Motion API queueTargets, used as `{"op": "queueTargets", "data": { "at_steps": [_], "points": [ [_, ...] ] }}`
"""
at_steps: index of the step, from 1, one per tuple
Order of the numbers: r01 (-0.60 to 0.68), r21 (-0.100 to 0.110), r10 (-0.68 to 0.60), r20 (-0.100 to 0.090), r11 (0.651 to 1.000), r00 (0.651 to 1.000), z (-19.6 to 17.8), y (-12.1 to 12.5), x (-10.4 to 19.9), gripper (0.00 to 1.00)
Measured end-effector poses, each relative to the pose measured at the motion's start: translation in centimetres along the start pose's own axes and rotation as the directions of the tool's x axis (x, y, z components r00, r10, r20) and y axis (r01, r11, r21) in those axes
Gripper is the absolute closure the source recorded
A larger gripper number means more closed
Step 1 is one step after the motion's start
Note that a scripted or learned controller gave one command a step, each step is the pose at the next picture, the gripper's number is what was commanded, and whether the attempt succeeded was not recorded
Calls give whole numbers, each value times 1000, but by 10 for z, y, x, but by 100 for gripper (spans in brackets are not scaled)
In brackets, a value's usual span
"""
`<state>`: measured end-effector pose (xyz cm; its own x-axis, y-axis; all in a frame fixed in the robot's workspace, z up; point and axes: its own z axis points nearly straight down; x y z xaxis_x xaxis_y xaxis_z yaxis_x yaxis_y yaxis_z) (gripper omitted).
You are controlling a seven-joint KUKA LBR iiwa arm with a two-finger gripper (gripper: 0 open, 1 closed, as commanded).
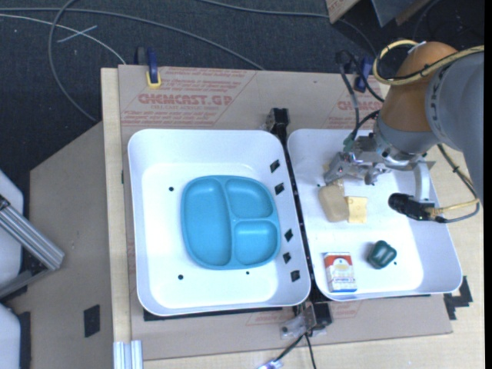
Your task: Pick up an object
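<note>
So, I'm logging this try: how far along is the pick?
Nothing looks picked yet. The tan block, yellow piece, small box and green object all lie in the right bin. The gripper sits low just above the tan block. Grasping and lifting remain.

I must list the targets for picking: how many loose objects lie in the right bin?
3: a tan block near the middle, just under the end effector; a small carton at the front edge; a dark green object beside it. The arm may hide more.

gripper (350,165) over right bin (438,260) | tan block (333,204) below (near)
</note>
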<state>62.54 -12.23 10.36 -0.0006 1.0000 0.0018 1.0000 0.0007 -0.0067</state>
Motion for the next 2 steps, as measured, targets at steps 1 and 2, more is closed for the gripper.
{"op": "queueTargets", "data": {
  "at_steps": [1, 2],
  "points": [
    [0, -2, 0, 1, 1000, 1000, 20, 0, 1, 0],
    [0, -7, 0, 0, 1000, 1000, 7, 1, 1, 100]
  ]
}}
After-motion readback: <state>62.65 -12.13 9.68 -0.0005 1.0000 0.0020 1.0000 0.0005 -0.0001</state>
